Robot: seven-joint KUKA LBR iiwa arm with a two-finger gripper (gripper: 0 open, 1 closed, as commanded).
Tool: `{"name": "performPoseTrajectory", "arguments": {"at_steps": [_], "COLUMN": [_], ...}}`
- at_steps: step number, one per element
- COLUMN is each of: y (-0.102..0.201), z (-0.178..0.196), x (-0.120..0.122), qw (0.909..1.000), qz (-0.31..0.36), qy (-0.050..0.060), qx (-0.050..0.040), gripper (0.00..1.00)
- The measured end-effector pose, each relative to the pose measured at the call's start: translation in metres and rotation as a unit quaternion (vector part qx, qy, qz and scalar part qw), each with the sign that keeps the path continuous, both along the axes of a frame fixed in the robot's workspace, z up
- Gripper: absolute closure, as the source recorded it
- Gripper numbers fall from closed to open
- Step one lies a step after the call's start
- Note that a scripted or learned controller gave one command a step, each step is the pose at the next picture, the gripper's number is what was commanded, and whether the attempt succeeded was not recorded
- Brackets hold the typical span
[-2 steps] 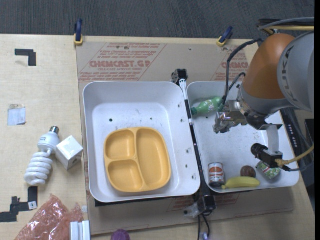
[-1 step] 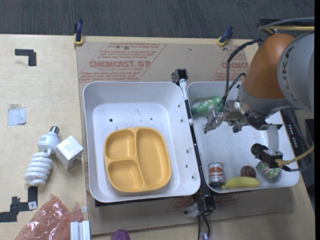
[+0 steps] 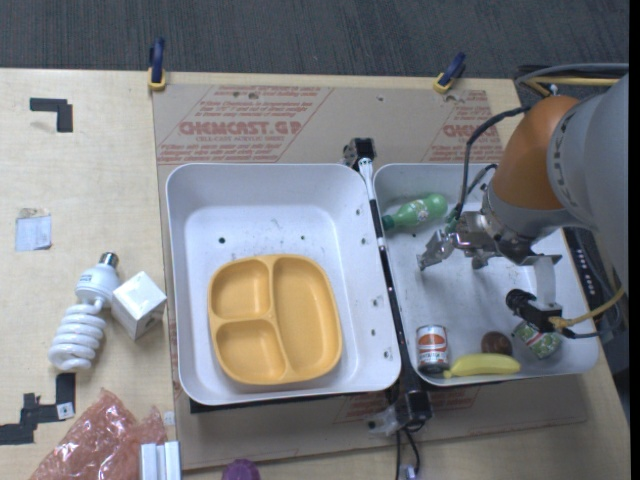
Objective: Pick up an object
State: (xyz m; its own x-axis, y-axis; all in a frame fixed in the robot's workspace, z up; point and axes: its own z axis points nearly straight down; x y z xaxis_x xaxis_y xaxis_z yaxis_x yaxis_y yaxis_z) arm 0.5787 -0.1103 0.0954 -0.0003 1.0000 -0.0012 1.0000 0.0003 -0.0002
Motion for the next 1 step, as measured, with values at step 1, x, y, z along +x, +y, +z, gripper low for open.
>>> {"name": "performPoseTrajectory", "arguments": {"at_steps": [1], "y": [0.0154], "z": [-0.0032], "x": [-0.0584], "qw": [1.0000], "qz": [-0.001], "qy": [0.000], "qx": [0.0006], "gripper": [0.00]}}
